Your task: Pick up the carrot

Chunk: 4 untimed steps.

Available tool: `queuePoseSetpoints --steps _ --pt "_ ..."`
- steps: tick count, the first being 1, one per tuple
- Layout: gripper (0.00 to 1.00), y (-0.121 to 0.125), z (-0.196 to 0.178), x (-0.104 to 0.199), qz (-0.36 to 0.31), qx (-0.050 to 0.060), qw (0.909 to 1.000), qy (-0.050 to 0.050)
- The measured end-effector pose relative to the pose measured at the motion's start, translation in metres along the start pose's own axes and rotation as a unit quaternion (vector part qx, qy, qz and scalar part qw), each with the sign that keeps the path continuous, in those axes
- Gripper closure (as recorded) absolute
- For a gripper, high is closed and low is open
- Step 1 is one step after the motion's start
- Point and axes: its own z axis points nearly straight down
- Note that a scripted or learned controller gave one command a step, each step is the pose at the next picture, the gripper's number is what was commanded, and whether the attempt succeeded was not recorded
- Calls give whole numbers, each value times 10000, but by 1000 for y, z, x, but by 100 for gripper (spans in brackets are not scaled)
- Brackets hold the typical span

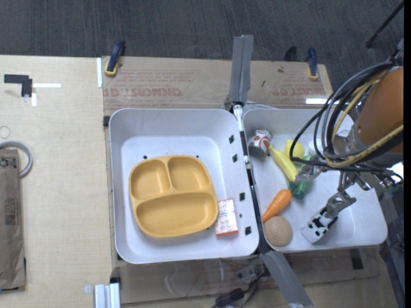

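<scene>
The carrot (277,205) lies in the right bin (366,236), touching a brown round potato-like ball (279,230). The gripper (338,204) hangs to its right; whether its claw is apart, I cannot tell. The descent may catch the ball or the black-and-white toy (319,227).

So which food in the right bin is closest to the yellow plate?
The carrot, orange with a green top. It lies by the wall between the bins; the banana and the round potato sit further right.
</scene>
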Motion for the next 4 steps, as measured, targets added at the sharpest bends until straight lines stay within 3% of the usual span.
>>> queuePoseSetpoints --steps 1,2,3,4 --pt "0 66 9 -55 55 -5 10000 3" --pt "0 21 -69 -7 -853 3 9964 -6" --pt "0 19 -83 -83 -2233 -2 9747 -11" --pt "0 42 9 -45 -2545 -9 9671 1"
